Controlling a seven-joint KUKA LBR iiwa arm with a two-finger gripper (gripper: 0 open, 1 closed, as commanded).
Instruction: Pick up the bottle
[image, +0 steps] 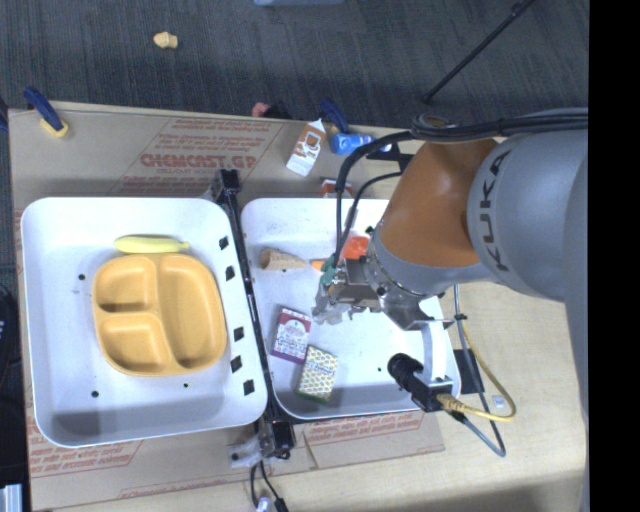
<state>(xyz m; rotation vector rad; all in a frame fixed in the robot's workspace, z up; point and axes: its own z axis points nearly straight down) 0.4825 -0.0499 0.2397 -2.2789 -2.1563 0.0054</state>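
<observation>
The small orange plastic bottle (352, 246), half hidden, lies just beside the grey metal gripper (335, 300); whether that is clenched, I cannot tell.

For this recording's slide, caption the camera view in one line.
Grey KUKA arm poised over right white bin; yellow divided tray in left white bin.

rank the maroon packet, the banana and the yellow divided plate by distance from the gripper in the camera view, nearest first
1. maroon packet, in the right bin, just left of the gripper.
2. yellow divided plate, middle of the left bin.
3. banana, left bin, beyond the plate's top edge; close to the plate, roughly a tie.
</observation>
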